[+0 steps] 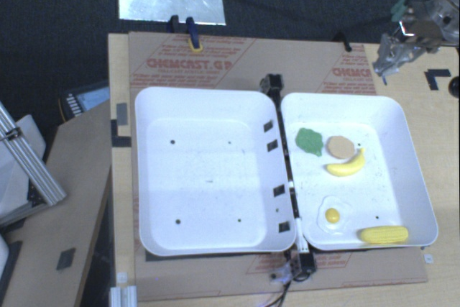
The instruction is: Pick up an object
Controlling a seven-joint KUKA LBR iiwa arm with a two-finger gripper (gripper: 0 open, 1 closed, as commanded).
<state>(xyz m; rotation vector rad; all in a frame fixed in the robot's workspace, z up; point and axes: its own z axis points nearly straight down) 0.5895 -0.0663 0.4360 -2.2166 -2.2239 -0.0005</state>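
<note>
right bin (402, 118), toward the worktop's right edge: green piece (310, 141), tan disc (341, 147), banana (346, 166), fried egg (331, 216), corn cob (383, 234). gripper (384, 67) above far right corner; jaws' state cannot be told. advise: descend centred over the isolated corn cob.

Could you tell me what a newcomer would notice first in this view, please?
Probably the bright toy food clustered in the right bin: a green leafy piece, a tan round, a banana, a fried egg and a corn cob. The end effector hangs above that bin's far right corner.
</note>
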